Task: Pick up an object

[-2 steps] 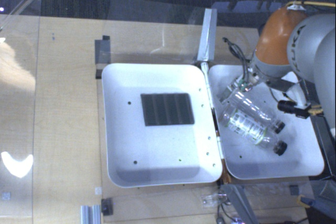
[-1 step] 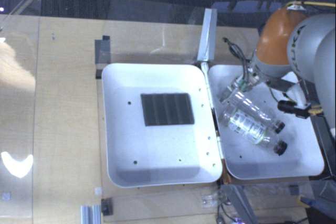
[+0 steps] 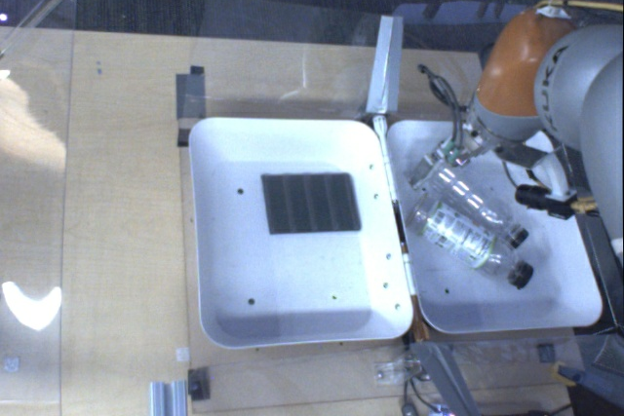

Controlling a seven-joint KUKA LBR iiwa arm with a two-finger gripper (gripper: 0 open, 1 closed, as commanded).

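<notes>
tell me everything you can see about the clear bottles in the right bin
The clear plastic bottles lie on their sides in the right bin, two as far as I can tell, side by side and apparently touching. Both are see-through with ribbed, glinting walls and slant from upper left down to lower right. Each ends in a small dark cap at the lower-right end. They rest on the bin's white floor near its middle. The gripper sits just above their upper-left ends; whether it touches them is unclear.
</notes>
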